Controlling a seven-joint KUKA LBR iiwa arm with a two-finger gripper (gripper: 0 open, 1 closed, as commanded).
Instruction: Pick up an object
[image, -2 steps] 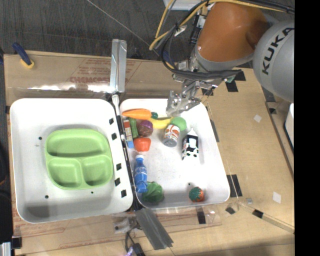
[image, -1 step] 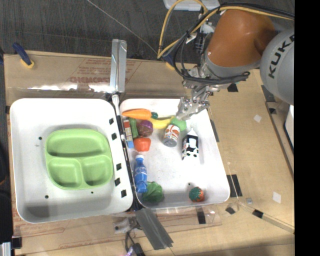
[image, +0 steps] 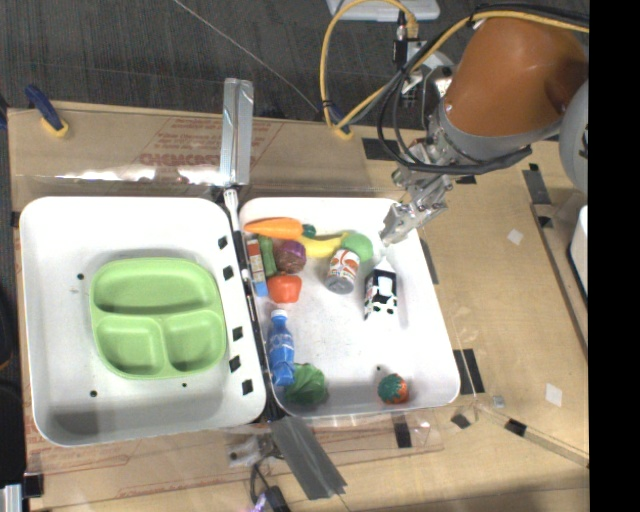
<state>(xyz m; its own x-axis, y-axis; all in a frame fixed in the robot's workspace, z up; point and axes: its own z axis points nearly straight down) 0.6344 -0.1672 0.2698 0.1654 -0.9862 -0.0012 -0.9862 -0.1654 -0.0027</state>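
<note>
Camera view, looking down: the gripper (image: 398, 226) is hanging over the upper right rim of the right bin (image: 425, 375), gripping nothing; whether it is spread or closed cannot be told. Just below it are lying a green-topped can (image: 345, 264) and a black-and-white carton (image: 380, 293). A banana (image: 322, 244), carrot (image: 274, 227), purple fruit (image: 291, 256), blue bottle (image: 281, 345), leafy vegetable (image: 306, 384) and strawberry (image: 393, 388) are sharing this bin. The left bin (image: 50, 240) is holding a green divided tray (image: 157, 316).

Toys (image: 300, 255) crowd right bin's (image: 440, 350) left wall, centre floor bare
</note>
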